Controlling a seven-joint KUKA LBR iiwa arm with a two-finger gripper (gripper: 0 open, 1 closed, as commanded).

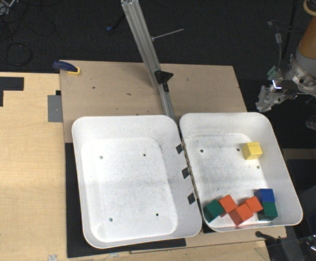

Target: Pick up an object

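Plywood surface (120,88): I see glossy white bins; right bin (280,145) holds matte cubes (244,208); jaws' state unclear.

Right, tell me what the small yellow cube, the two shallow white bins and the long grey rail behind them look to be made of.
Small yellow cube: likely painted wood or plastic; flat, even colour, crisp edges, no glare. Two shallow white bins, left and right: probably moulded plastic; rounded corners, matte, scuffed grey floors. Long grey rail: appears extruded aluminium; straight lengthwise grooves, dull metallic sheen.
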